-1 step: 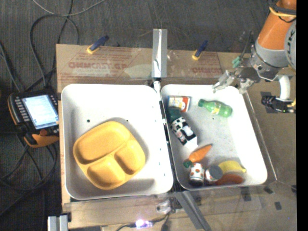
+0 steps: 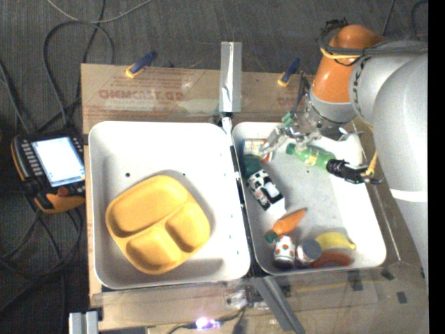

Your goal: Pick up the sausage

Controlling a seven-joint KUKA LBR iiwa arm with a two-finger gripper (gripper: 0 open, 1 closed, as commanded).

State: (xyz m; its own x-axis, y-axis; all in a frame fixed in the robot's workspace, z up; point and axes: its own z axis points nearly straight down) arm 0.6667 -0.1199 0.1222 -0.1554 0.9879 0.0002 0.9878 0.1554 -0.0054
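The sausage (image 2: 336,259) is a reddish-brown piece lying at the front right of the right bin (image 2: 372,207). It sits just below a yellow banana (image 2: 335,241) and beside a small can (image 2: 310,249). My gripper (image 2: 286,142) hangs over the far end of the same bin, well away from the sausage. Its fingers are spread open with nothing between them. A green bottle (image 2: 314,156) lies just to the right of the gripper.
The right bin also holds a black-and-white cow toy (image 2: 265,187), a carrot (image 2: 289,221) and a red-and-white piece (image 2: 281,250). A yellow divided plate (image 2: 158,223) lies in the left bin (image 2: 118,145). A handheld pendant (image 2: 52,162) rests left of the bench.
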